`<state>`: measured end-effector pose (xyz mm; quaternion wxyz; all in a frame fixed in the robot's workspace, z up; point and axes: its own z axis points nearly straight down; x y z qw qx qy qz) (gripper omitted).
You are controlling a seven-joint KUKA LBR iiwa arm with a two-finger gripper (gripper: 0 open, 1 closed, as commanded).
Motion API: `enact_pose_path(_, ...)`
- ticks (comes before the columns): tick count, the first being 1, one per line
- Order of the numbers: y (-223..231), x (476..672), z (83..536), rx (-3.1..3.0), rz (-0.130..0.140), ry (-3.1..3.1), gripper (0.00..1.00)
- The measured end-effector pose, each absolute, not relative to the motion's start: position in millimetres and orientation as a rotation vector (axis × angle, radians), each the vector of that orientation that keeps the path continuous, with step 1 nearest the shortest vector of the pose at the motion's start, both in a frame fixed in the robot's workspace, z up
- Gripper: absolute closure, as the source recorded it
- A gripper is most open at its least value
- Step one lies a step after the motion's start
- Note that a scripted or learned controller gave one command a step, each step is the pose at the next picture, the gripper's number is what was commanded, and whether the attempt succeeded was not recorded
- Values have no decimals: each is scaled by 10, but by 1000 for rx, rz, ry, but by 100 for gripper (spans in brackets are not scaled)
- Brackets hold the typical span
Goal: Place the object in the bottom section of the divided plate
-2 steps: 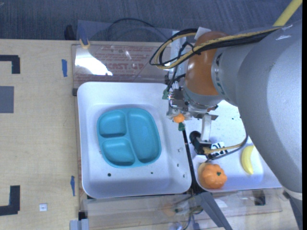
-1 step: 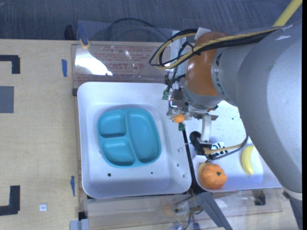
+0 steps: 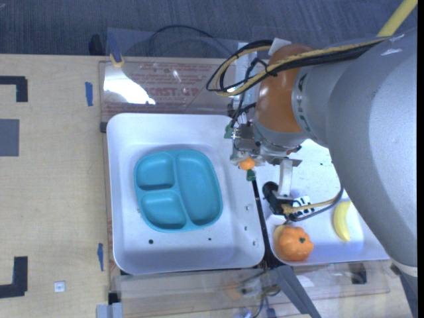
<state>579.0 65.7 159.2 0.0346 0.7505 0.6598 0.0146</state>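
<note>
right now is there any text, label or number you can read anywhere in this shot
None can be read.
Clear sheet behind the left bin: faint reddish print, too blurred to read.
Small white square on the bench: a mark on it, too small to read.
Blue divided plate: no text.

Smooth, slightly glossy turquoise plastic on the divided plate (image 3: pixel 177 189). Matt white plastic in the left bin (image 3: pixel 126 177), with soft sheen along the rim. Pale, fine-grained wood on the counter (image 3: pixel 50 177), matt. Clear, shiny sheet (image 3: pixel 165 85) behind the bins, catching glare. Satin grey casing on the arm (image 3: pixel 371 111); glossy orange band (image 3: pixel 278 101). Dimpled, waxy skin on the orange fruit (image 3: pixel 293 242); smooth yellow banana (image 3: pixel 342 221).
</note>
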Motion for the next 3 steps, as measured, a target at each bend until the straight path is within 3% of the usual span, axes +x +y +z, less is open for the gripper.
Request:
enact_pose_path(1, 644, 5802, 1699, 2306, 49, 2023, 100)
enact_pose_path(2, 1482, 5494, 1079, 2581, 16, 1794, 100)
enact_pose_path(3, 1480, 5497, 1084, 2583, 17, 1791, 0)
